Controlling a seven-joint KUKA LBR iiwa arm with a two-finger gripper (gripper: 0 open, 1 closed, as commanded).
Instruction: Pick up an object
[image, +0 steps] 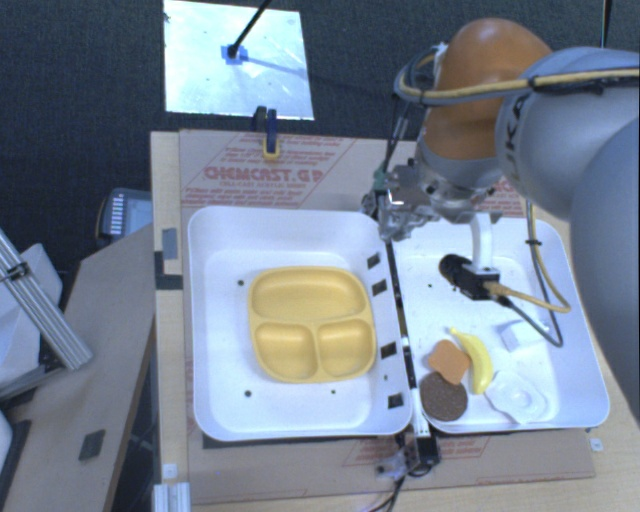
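Observation:
My gripper (393, 220) hangs over the far end of the divider between the two white bins, with the grey arm and orange band behind it to the right. In the right bin (565, 375), toward its front, lie a yellow banana (476, 358), an orange toast-like piece (449, 361), a brown round disc (444, 398), a flat white item (518, 397) and a small white block (509, 335). All of these lie well in front of the gripper. A yellow three-compartment plate (305, 325) lies in the middle of the left bin (215, 300).
The bins rest on a cardboard sheet (290, 172) with a yellow-and-black clamp (268, 135) at its far edge. A shiny panel (238, 60) lies behind it. An aluminium rail (40, 310) leans at the left.

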